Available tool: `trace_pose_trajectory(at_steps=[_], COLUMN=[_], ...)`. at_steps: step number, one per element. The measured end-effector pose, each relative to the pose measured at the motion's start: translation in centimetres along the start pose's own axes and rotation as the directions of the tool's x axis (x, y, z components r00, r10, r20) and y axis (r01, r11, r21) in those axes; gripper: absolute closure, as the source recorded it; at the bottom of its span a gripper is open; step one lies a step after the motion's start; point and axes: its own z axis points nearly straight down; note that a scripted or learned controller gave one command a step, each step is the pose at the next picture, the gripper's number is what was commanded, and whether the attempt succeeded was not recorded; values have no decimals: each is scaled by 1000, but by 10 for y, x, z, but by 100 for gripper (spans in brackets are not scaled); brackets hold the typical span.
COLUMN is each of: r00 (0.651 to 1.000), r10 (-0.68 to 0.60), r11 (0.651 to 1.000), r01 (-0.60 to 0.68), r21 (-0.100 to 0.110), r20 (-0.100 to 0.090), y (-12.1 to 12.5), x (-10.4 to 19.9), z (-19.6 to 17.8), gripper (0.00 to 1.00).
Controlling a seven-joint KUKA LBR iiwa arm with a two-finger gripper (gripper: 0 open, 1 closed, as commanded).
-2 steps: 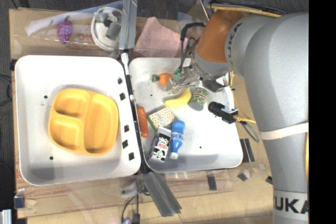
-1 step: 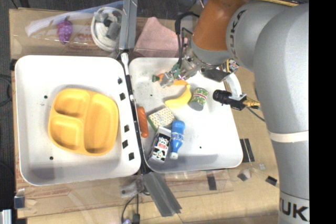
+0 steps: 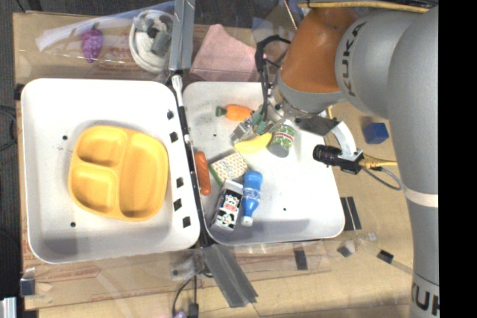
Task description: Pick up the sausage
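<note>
Arm [image 3: 373, 63] bent low; pincer [image 3: 250, 129] beside banana [image 3: 253, 144].

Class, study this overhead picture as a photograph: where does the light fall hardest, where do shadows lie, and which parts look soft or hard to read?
In the camera view, the left bin is bright, nearly washed out; the yellow tray casts a soft shadow along its lower edge; the arm looms large and slightly soft; the gripper is lost among clutter, while the sausage reads clearly.
</note>
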Motion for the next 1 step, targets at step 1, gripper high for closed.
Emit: trace_pose_trajectory(at_steps=[1], r00=[987], r10=[-161], r11=[987], r01=[161], r21=[0], r20=[0], y=[-73], x=[49], z=[9], gripper=[100])
